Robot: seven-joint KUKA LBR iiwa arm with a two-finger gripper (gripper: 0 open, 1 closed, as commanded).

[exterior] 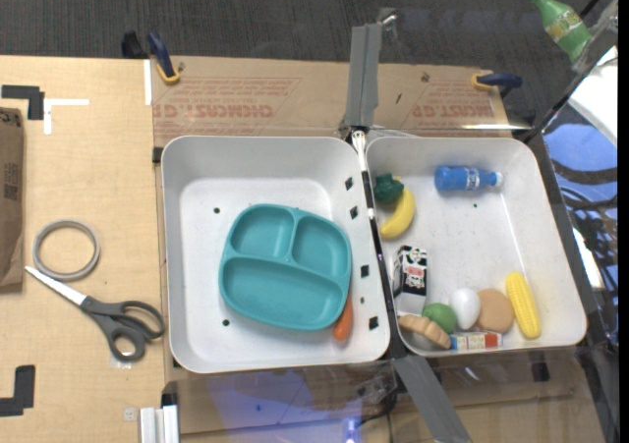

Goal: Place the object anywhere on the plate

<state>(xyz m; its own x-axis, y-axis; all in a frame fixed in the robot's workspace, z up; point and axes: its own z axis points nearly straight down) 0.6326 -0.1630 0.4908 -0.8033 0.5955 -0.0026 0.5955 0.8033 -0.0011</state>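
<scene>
Lying in the left bin [187,176], the teal plate [286,267] has three compartments and sits slightly turned, with an orange carrot [343,322] tucked against its lower right edge, touching the rim but resting on the bin floor rather than on the plate. In the right bin [536,235] a blue bottle [466,178] lies on its side near the top, and a banana [397,214] curves along the left wall with a dark green piece [386,187] at its upper end. A small black-and-white carton [412,271] stands below the banana. Along the bottom wall sit a green round item [439,316], a white egg [464,307], a tan lump [495,311], a corn cob [522,304], a sliced tan piece [424,332] and a small red-and-white bar [476,340], crowded together. On the desk [79,137] to the left lie a tape roll [66,249] and scissors [108,316]. A green bottle [559,14] stands at the upper right corner. As for the hand, I cannot tell its state.
</scene>
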